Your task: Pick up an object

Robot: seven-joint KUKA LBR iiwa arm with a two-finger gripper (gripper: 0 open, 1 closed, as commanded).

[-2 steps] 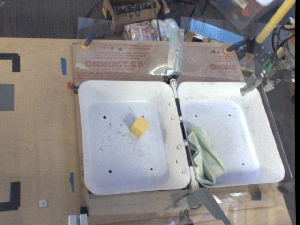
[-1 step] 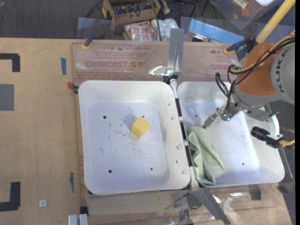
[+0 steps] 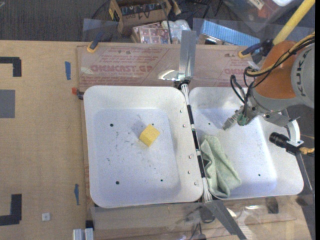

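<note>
Yellow block (image 3: 149,135) lies untouched in the left bin (image 3: 100,104), well apart from the gripper (image 3: 231,122), which hangs over the right bin (image 3: 285,184) just above a green cloth (image 3: 218,166); finger state unclear. Pickup apparently not begun.

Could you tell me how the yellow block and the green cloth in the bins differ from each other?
The yellow block is small, compact and hard-edged; the green cloth is larger, soft and crumpled. The block lies near the middle of the left bin, apart from its walls; the cloth lies in the right bin, against the divider side. The block is bright yellow, the cloth pale green. Both rest loose, away from the end effector.
</note>
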